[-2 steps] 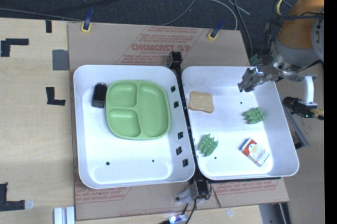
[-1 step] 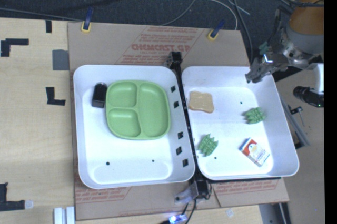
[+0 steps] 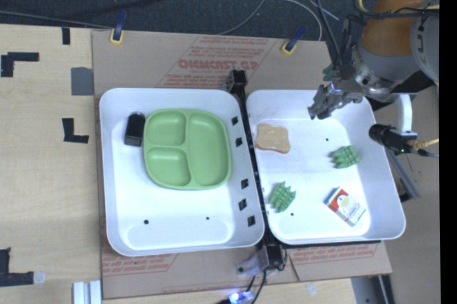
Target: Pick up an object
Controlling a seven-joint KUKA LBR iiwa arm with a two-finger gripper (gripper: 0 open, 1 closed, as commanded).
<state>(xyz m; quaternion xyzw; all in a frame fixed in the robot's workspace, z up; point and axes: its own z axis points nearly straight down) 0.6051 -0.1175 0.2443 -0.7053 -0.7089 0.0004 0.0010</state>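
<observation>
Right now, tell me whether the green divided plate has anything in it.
Empty. The green divided plate in the left bin shows three bare compartments; the black block sits beside its left edge, not in it.

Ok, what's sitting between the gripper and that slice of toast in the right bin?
Nothing. In the camera view, the stretch from the gripper to the toast slice is bare white floor of the right bin.

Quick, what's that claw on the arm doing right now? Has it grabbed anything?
Gripper: over the back of the right bin, above bare floor, nothing seen in its grip; whether it is open or shut cannot be told.
</observation>
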